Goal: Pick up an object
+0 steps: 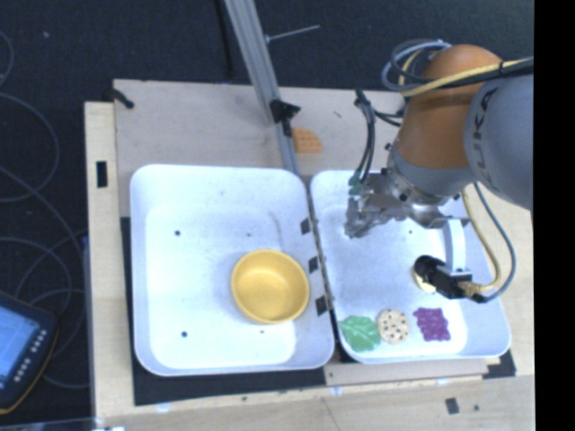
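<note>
At the lower left edge of the frame a handheld device with a blue screen (16, 348) lies on the dark floor, with thin cables (27, 196) looping above it. To its right stands the pale wooden bench (180, 128), which bears both bins. The left bin (180, 205) fills the centre-left of the frame, and a yellow bowl (269, 285) sits upright in its lower right part, close to the wall shared with the other bin. A grey metal rail (252, 52) slants down from the top centre of the frame and ends at the gap between the two bins. Just right of its lower end a small orange thing (305, 140) lies on the bare bench above the bins. The right bin (377, 272) holds three small things in a row along its lower edge: a green leaf-shaped piece (359, 332), then a round speckled cookie (392, 325) touching or nearly touching it, then a purple piece (432, 323) a little apart. The gripper (358, 221) hangs over the upper left part of this bin, near the shared wall and well apart from the row of three. Nothing shows in its grasp, and whether it is apart or together cannot be told. The arm (445, 106), orange above the wrist and grey beyond, reaches in from the upper right of the frame.
</note>
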`<state>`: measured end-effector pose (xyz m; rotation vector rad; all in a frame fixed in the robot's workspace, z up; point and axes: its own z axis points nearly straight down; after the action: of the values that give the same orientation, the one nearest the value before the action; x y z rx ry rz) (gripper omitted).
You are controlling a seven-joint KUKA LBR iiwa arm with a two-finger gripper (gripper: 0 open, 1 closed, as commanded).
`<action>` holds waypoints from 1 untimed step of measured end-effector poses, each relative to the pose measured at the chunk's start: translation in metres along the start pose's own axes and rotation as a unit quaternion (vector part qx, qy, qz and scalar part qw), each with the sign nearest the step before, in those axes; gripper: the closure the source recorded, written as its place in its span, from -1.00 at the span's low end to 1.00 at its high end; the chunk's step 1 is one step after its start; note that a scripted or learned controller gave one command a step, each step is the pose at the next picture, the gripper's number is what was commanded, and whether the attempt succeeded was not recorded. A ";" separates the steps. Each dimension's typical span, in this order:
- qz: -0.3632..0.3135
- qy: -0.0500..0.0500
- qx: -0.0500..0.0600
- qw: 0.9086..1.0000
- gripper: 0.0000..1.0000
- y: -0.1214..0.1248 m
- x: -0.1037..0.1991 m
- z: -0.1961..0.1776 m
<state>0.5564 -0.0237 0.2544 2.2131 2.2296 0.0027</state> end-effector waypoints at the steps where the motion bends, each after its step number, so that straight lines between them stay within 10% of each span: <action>1: 0.001 -0.001 0.000 1.000 1.00 0.018 0.045 0.013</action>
<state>0.5743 0.0216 0.2418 2.2140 2.2281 0.0008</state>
